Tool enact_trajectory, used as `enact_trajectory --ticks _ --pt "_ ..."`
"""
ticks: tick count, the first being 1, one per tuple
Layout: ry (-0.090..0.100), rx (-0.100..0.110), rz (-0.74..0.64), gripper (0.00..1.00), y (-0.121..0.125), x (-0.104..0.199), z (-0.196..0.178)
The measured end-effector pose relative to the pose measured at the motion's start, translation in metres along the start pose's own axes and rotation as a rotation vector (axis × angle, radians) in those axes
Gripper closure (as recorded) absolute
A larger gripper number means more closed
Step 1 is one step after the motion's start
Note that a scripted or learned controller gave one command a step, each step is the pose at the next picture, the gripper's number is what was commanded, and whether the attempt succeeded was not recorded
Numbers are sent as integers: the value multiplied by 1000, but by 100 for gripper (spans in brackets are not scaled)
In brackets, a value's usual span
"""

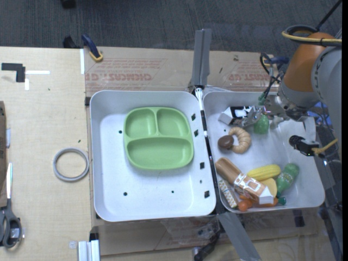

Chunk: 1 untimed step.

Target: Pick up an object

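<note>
Near edge, right bin [311,199]: toys heaped along front wall. Small carton [251,185] w/ red print on top, bread roll [228,169] leaning at its left, corn cob [264,172] behind it, green bottle [287,177] at the right, small orange bits at the wall.

Mid bin: doughnut [240,138] w/ brown lump [225,142] touching its left side, apart from the heap.

Further back: green toy [261,124], right by the claw [255,115]. Claw low over back part of right bin; can't tell if it's clenched or released, or if it grips the green toy. Black-white card [237,112] just left of claw. Arm [315,72] comes in from the right, cables hang over bin's right wall.

Left bin [103,162]: green divided plate [159,137] lying flat, three compartments.

Bench [38,129] left of bins: tape ring [70,163], scissors [10,222] at near-left edge.
</note>
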State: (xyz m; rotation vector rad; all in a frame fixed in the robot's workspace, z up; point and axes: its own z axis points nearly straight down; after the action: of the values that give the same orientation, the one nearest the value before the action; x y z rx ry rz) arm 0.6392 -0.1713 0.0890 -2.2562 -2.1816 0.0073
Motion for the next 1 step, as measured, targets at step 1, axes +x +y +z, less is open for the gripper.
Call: enact_trajectory --ticks 1 --pt "-1 4 -3 100 0 0 -6"
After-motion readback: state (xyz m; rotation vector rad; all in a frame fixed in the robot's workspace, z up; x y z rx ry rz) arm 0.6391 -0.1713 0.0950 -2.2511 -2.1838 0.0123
